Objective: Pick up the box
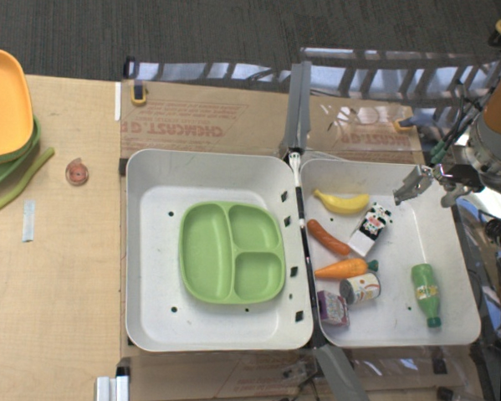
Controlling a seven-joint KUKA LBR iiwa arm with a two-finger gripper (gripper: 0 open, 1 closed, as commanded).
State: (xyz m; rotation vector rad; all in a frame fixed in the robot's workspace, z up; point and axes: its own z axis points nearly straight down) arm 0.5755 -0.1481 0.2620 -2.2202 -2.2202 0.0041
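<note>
Only readable text: large reddish print on the cardboard sheet (206, 118) lying just behind the left bin (136, 231), appearing upside down and mirrored, roughly "CHEMCAST GP", last letters uncertain. More of the same print on the cardboard behind the right bin, too glared to read. Labels on the bottle (426, 294), can (362, 288) and box (372, 225): too small to read.

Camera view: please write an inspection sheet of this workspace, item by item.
Surface: wooden bench bearing two white bins.
Job's things: box, black-and-white, lying in right bin.
Clutter: green tray in left bin; banana, sausage, carrot, can, purple cup, green bottle.
Grippers: pincer above right bin's far edge, holding nothing.
Cables: bundle by arm.
Surroundings: orange plate, dark carpet.
</note>
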